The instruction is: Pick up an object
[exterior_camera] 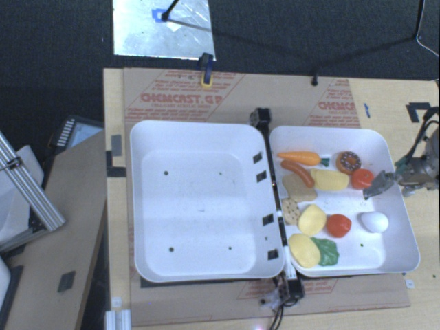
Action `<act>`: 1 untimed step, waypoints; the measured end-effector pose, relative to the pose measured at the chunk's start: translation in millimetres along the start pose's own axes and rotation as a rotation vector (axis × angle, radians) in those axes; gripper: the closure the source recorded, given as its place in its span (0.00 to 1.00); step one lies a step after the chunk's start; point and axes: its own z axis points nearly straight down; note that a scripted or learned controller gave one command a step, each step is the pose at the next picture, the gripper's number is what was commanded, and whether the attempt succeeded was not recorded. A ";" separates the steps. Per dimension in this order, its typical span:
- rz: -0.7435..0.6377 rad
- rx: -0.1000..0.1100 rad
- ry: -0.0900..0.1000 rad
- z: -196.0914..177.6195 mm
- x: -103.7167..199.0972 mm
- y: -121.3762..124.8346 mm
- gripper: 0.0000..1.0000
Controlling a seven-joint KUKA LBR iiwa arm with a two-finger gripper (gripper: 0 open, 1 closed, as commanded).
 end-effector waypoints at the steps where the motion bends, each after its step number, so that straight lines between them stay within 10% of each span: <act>1: -0.004 0.008 0.007 144.3 60.3 -13.6 0.00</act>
